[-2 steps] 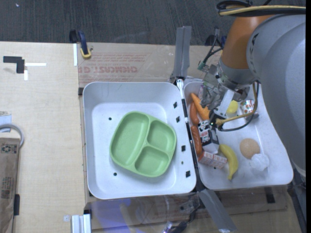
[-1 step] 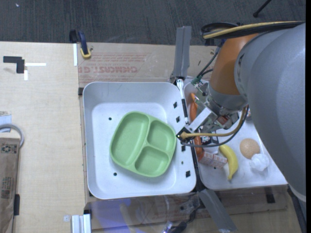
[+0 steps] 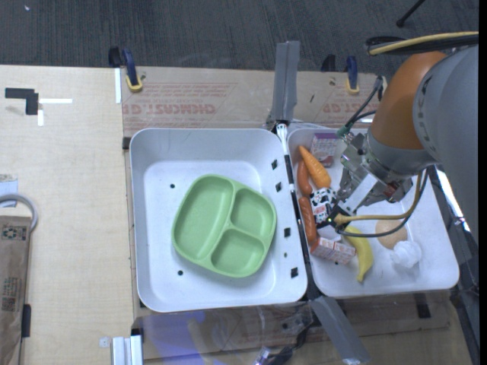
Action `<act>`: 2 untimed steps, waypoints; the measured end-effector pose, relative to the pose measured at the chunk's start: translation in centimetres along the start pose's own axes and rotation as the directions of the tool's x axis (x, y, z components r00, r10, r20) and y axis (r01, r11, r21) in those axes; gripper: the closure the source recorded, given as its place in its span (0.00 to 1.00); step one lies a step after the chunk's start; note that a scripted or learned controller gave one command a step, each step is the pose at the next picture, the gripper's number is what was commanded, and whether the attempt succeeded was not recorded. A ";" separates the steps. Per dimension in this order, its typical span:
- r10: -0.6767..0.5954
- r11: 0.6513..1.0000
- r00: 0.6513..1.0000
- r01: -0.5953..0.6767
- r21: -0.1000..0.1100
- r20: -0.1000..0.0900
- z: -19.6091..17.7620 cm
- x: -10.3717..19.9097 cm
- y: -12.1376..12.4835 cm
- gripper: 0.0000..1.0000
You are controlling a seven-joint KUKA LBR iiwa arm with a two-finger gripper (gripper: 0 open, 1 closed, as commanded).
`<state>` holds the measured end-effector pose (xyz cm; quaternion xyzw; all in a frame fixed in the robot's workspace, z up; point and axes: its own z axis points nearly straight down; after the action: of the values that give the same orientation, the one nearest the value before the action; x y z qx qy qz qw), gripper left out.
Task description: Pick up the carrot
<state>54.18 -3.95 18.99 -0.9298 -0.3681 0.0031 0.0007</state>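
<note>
Tabletop (image 3: 61, 204): pale wood, bearing two shallow white bins side by side.
Left bin (image 3: 152, 204): holding a green three-compartment plate (image 3: 224, 226), turned at a slant.
Right bin (image 3: 426, 278): crowded along its left wall.
Carrot (image 3: 314, 166): orange and tapered, lying at a slant in the far left corner of the right bin, just beside a purple-and-white packet (image 3: 326, 147), apart from the jaws.
Sausage-like piece (image 3: 307, 219): reddish, stretched along the left wall, its far end beside the carrot.
Cow-patterned item (image 3: 322, 204): black and white, just beside the sausage-like piece.
Banana (image 3: 363, 253): yellow, toward the near side, next to a pink-and-white packet (image 3: 335, 251).
Arm (image 3: 426, 120): grey with an orange band, reaching in from the right over the right bin.
Jaws: low over the right bin, near the cow-patterned item; opening and contents cannot be told.
</note>
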 end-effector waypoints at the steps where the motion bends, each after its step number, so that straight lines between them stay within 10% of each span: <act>1: 0.019 1.000 1.000 -0.019 -0.001 0.000 0.0 5.2 5.7 1.00; 2: -0.081 0.997 0.997 0.081 -0.001 0.000 0.0 3.6 7.8 1.00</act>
<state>62.19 -7.19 18.97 -0.9141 -0.4055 0.0028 0.0003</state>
